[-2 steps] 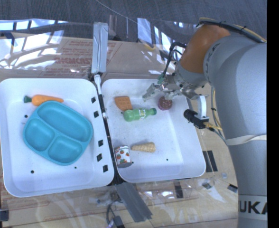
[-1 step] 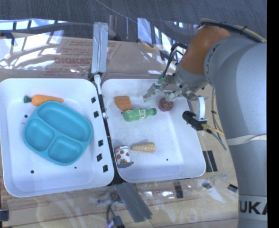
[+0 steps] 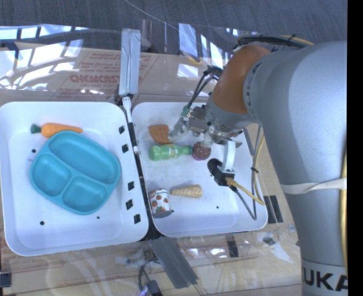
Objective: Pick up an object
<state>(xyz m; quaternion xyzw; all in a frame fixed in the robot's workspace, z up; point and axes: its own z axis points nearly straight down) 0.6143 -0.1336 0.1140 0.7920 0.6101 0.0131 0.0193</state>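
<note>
Looming largest and closest to the lens, our grey arm (image 3: 305,134) fills the right side, its orange band (image 3: 234,82) curving above the wrist; it reaches over the right bin (image 3: 231,224), and our gripper (image 3: 201,142) sits low among the things there; we cannot tell how it stands, since the wrist hardware hides that part.

Just at the gripper's tip we see a small dark reddish round object (image 3: 201,150); whether it is touched or merely beside the tip we cannot say; to its left, touching or nearly so, lies a green bottle (image 3: 169,152) on its side; above the bottle's left end sits a brown waffle-like piece (image 3: 159,134); lower in the same bin lie an ice-cream cone (image 3: 188,192) and, by the bin's left wall, a small printed can (image 3: 160,203).

Across the divider, the left bin (image 3: 21,233) bears a blue sectioned plate (image 3: 75,171); an orange carrot (image 3: 57,129) lies just above the plate's upper edge.
</note>
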